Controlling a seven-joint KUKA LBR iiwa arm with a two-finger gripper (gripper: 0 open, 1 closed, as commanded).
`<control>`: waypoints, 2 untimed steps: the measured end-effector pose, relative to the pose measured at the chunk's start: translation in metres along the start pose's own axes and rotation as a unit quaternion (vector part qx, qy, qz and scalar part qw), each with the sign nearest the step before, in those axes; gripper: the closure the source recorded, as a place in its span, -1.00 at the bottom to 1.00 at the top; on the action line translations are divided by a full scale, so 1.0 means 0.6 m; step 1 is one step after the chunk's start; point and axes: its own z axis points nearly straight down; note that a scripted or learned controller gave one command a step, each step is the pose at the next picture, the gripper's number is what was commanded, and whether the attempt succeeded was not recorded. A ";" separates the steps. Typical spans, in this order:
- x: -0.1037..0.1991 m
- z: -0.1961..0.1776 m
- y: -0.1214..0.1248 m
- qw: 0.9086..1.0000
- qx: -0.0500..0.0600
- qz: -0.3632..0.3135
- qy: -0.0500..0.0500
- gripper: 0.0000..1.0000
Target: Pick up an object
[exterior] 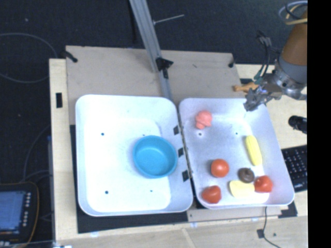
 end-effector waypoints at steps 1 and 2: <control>0.103 -0.011 0.002 1.000 0.002 -0.001 0.001 1.00; 0.190 0.000 0.021 1.000 0.004 -0.001 0.002 1.00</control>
